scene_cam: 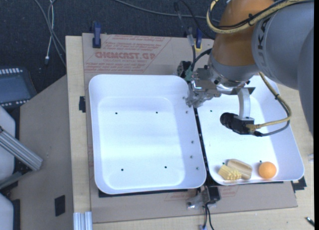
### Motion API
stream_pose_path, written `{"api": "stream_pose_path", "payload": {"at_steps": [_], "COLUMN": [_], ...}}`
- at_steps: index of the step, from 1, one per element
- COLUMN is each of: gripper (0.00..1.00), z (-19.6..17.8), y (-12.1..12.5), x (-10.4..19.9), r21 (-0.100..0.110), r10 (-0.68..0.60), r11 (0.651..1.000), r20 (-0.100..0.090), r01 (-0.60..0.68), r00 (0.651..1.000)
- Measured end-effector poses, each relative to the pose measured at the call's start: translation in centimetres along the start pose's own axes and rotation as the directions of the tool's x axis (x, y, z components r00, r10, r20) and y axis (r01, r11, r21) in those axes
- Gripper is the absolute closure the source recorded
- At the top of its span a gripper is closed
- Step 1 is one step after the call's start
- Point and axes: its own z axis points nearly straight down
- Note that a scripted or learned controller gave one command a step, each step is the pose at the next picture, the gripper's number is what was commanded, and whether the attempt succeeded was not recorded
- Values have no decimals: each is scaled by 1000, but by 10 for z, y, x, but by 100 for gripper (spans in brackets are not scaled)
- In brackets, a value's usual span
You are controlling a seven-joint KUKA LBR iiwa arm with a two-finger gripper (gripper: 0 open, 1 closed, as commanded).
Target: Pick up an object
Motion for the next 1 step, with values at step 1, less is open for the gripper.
{"api": "stream_pose_path", "payload": {"at_steps": [1], "gripper": [100], "z": [16], "y": [-1], "x": [44], "r21": [2], "r10": [0], "r11": [1000], "r20": [0], "r01": [0], "r00": [1000]}}
